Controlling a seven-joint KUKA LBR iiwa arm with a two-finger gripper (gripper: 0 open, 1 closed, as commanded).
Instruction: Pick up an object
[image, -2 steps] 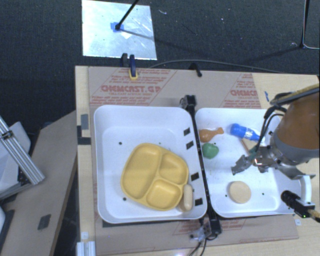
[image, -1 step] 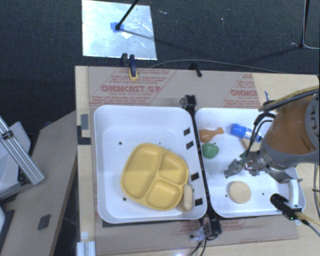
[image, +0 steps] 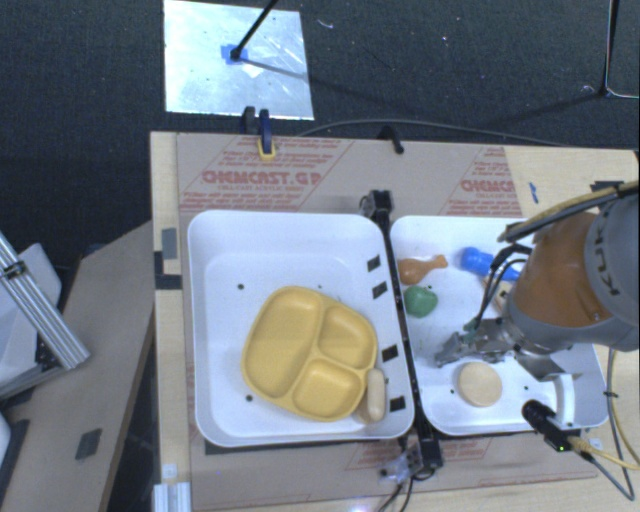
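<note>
The grey two-finger gripper (image: 458, 347) is seen low in the right shallow white bin (image: 440, 420), beside a round cream disc (image: 479, 384).

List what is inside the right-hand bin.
The right bin holds an orange drumstick-shaped toy, a green piece, a blue object and a round beige piece. The arm covers the bin's right portion.

Right bin (image: 432, 420), contents: tan round disc (image: 479, 384) (flat) near front wall; green lump (image: 421, 301), orange drumstick-shaped piece (image: 422, 268), blue item (image: 476, 261) farther back.
</note>
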